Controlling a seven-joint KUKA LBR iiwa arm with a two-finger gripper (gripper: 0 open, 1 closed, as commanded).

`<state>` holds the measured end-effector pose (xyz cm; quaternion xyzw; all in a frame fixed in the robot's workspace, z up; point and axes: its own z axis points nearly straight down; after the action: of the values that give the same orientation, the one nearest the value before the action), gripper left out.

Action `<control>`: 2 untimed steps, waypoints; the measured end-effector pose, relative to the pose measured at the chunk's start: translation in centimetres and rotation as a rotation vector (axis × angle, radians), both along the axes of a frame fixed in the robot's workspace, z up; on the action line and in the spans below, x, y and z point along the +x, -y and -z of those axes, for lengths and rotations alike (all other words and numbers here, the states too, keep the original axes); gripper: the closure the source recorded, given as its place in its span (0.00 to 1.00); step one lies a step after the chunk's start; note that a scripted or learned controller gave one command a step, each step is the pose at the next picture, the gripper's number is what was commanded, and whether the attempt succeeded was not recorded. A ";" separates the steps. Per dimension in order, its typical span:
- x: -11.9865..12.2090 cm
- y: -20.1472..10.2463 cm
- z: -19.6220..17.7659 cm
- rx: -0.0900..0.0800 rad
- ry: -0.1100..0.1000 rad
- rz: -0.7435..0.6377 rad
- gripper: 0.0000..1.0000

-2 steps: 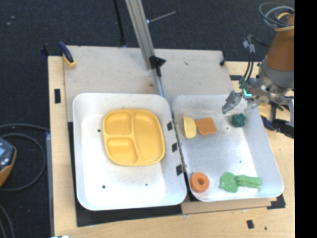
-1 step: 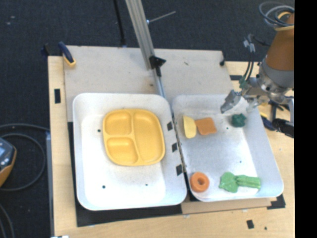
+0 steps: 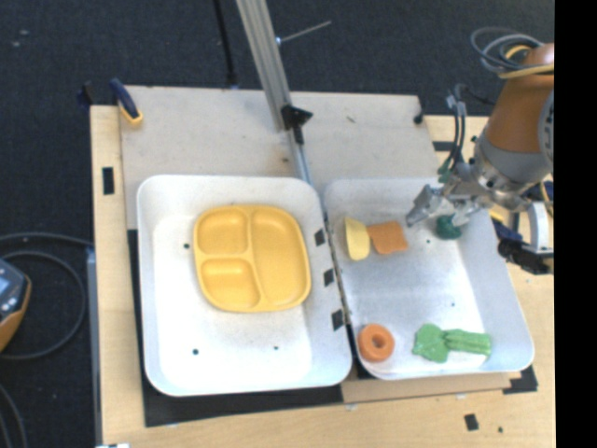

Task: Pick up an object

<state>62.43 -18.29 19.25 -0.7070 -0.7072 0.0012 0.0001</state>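
Overhead, the gripper [image 3: 438,208] hovers, its state unclear; the green toy [image 3: 451,343] lies lengthwise left-right.

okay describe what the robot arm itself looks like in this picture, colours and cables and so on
The arm is a thick rounded body, orange-brown on top and grey lower down near the wrist. Thin dark cables run along its left side, and pale looped cables lie behind it. Its pincer is small, built of grey metal, with blue fittings on the arm's lower right side.
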 end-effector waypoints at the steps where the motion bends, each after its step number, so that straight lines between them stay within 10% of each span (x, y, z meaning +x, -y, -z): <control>1: 0.1 0.2 4.1 0.000 0.001 0.001 0.00; 2: 0.2 0.3 9.2 0.000 0.006 0.005 0.00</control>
<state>62.61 -18.59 10.09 -0.7088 -0.7054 -0.0009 -0.0021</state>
